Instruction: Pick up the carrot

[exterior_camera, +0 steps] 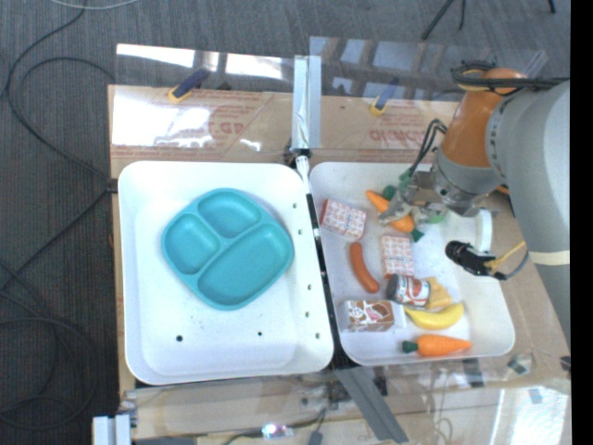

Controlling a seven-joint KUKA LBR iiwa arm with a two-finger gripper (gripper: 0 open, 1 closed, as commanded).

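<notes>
End effector [414, 204]: far right bin, over small carrot [378, 200]; grip state indeterminate.
Carrot axis: left-right, stem toward end effector.
Second carrot [441, 345]: near edge.

Landmark: turquoise three-compartment plastic plate [229, 247], lying in the left shallow white bin [148, 341].

To its right, in the neighbouring white bin [496, 327]:
- red sausage [363, 267];
- two red-and-white patterned packets [343, 219], [397, 255];
- small brown-and-white carton [370, 315];
- dark jar [409, 290];
- yellow banana [435, 316], farthest right.
</notes>
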